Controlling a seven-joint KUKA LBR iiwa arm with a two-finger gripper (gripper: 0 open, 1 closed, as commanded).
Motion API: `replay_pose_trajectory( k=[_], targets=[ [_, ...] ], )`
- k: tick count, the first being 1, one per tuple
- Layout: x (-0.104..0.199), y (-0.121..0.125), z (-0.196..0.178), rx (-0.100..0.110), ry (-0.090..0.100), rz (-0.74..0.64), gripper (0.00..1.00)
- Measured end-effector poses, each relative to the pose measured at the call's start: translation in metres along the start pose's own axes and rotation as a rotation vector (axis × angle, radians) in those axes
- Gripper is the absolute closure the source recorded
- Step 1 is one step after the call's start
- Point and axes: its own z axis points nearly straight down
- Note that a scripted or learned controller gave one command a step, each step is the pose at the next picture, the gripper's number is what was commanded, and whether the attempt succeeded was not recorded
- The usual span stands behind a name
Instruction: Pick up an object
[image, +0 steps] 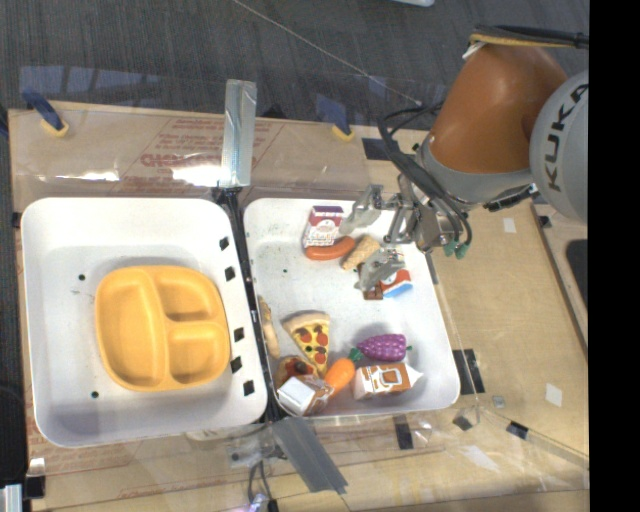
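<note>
My gripper (372, 241) hangs over the upper right part of the right bin (432, 330). Its fingers (363, 212) stand apart, so it is open. A tan bread roll (358, 252) lies just under and left of the gap, beside a red sausage (326, 251) and a small red-and-white carton (323, 225). A red-and-blue item (396, 286) sits right below the lower finger. Nothing is lifted between the fingers.
Lower in the right bin lie a pizza slice (310, 337), purple grapes (382, 347), a carrot (340, 373), a juice carton (386, 380) and a small box (299, 395). The left bin (40, 300) holds a yellow divided tray (160, 326).
</note>
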Motion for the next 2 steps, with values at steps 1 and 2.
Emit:
replay_pose_trajectory(
  k=[1,2],
  targets=[
    [0.092,0.018,0.078,-0.003,0.006,0.051,0.0],
    [0.079,0.001,0.174,0.002,-0.021,-0.056,0.0]
  ],
)
